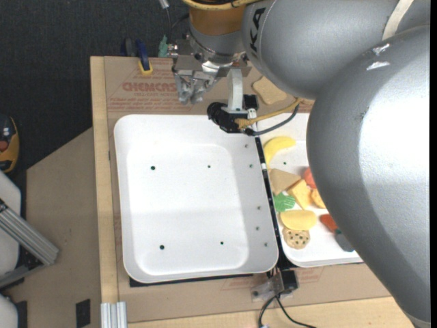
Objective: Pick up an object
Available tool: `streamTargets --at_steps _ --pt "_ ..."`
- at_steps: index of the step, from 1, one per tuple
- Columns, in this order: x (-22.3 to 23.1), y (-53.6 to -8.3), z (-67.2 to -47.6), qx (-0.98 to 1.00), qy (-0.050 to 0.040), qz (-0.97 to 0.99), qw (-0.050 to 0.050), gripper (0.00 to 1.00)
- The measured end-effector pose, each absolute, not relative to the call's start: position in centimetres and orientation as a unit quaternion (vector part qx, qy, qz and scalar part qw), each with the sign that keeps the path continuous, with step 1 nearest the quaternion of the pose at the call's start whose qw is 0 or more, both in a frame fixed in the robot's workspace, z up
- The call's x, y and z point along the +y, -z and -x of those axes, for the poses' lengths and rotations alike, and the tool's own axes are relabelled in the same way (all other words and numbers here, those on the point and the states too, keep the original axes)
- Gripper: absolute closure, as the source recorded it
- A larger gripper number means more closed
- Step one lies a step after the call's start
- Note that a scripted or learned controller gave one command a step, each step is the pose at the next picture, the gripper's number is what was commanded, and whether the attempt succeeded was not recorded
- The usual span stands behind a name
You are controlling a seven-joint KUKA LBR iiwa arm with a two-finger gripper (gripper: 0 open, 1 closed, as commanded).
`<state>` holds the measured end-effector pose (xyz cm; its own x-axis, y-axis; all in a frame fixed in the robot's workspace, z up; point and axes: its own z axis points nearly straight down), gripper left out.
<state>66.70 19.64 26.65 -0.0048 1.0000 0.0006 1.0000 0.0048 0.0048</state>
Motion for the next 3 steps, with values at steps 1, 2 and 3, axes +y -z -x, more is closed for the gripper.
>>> streamTargets --at_steps 1,2,3 --pt "19.7 -27.7 -66.7 0.709 -0.0028 -0.705 0.002 1.0" --pt "19.7 -28.7 -66.8 0.709 -0.0035 -0.705 0.003 1.0" --pt "19.8 -29.8 -66.8 0.71 -0.0044 -0.705 0.004 1.0"
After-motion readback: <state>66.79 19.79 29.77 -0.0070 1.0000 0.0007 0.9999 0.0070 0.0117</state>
